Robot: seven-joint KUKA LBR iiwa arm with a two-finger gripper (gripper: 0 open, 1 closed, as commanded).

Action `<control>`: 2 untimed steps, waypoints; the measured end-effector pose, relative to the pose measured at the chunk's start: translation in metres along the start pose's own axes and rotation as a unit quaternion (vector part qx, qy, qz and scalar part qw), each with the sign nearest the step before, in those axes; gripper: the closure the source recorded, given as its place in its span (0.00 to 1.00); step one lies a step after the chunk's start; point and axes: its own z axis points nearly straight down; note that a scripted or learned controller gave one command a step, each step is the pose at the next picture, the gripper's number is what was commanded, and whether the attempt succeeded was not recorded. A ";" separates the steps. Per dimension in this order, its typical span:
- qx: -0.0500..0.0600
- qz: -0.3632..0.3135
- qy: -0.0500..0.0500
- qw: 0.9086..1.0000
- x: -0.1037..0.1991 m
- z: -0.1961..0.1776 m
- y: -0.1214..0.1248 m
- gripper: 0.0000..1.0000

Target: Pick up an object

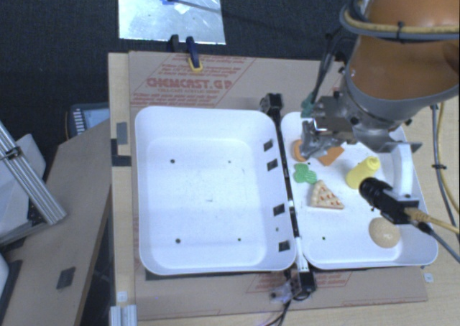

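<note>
Two white bins; right bin holds perhaps six small objects.

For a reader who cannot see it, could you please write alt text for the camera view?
The gripper is lowered into the right bin over an orange piece, near a green toy, waffle wedge, yellow toy and egg.

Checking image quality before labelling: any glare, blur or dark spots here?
Camera view: glare on the foil sheet; soft overall, the end effector slightly smeared; the right bin partly shadowed beneath the arm; the left bin evenly lit.
</note>
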 end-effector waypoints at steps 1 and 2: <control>-0.002 -0.008 0.002 1.000 0.050 -0.077 -0.001 1.00; 0.003 -0.010 0.001 1.000 0.127 -0.061 0.004 1.00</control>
